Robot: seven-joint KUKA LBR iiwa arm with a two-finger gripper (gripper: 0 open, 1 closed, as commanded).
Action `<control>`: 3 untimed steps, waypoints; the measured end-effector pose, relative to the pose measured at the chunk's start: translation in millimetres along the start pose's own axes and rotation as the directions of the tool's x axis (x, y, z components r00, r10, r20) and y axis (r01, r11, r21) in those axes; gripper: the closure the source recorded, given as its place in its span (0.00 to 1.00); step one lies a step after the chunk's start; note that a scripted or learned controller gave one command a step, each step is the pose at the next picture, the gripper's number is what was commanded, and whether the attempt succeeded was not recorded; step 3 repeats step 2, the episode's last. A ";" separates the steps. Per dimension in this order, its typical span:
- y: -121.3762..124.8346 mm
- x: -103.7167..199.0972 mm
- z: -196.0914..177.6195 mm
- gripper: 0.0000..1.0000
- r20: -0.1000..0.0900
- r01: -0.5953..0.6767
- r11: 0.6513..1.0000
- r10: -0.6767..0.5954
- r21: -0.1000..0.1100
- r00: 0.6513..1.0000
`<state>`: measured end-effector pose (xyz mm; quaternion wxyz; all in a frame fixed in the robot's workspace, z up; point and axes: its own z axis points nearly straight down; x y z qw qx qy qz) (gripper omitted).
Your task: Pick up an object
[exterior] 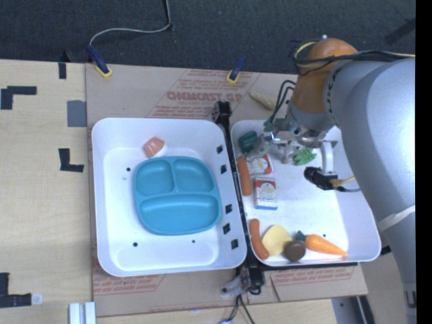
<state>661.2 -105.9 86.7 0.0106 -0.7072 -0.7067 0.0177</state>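
My gripper (289, 142) hangs low over the far part of the right bin (351, 211), below the orange wrist band. A green toy (304, 156) lies just to its right and a teal toy (248, 140) just to its left. Nearer the front lie a small red and white box (260, 165), a second box (266, 193) and an orange sausage (243, 175) along the bin's left wall. I see nothing lifted off the bin floor.
At the right bin's front edge lie a carrot (325, 246), a yellow piece (275, 237), a brown ball (294, 250) and another sausage (256, 238). The left bin (111, 201) holds a blue divided plate (177, 194) and a small pink item (154, 146).
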 end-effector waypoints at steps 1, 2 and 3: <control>0.0 -0.2 0.0 0.00 -0.001 0.000 1.000 0.000 0.000 1.000; 0.1 -0.9 0.1 0.00 -0.002 0.001 1.000 -0.001 0.000 1.000; 0.1 -0.9 0.1 0.00 -0.002 0.001 1.000 -0.001 0.000 1.000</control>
